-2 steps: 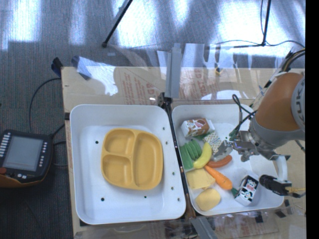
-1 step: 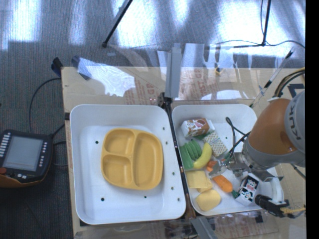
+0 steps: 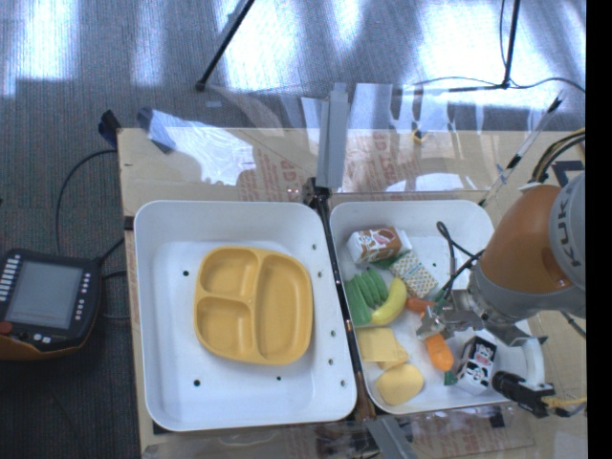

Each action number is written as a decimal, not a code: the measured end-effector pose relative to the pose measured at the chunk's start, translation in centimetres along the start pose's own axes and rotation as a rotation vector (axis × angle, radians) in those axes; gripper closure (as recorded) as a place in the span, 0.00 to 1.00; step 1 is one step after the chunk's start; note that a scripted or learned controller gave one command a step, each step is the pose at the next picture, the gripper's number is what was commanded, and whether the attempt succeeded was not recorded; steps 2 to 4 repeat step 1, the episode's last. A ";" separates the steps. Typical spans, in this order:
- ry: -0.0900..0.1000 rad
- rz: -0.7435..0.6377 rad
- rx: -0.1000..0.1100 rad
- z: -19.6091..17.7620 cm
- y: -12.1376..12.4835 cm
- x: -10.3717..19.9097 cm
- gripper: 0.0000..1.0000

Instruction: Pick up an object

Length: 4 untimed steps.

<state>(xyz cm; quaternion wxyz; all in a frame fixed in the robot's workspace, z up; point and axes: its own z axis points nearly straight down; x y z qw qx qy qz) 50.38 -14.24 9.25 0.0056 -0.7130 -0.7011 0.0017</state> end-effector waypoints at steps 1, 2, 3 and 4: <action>-0.004 -0.051 -0.013 -10.5 -0.3 5.0 1.00; -0.004 -0.051 -0.013 -10.5 -0.3 5.0 1.00; -0.004 -0.051 -0.013 -10.5 -0.3 5.0 1.00; -0.004 -0.051 -0.013 -10.5 -0.3 5.0 1.00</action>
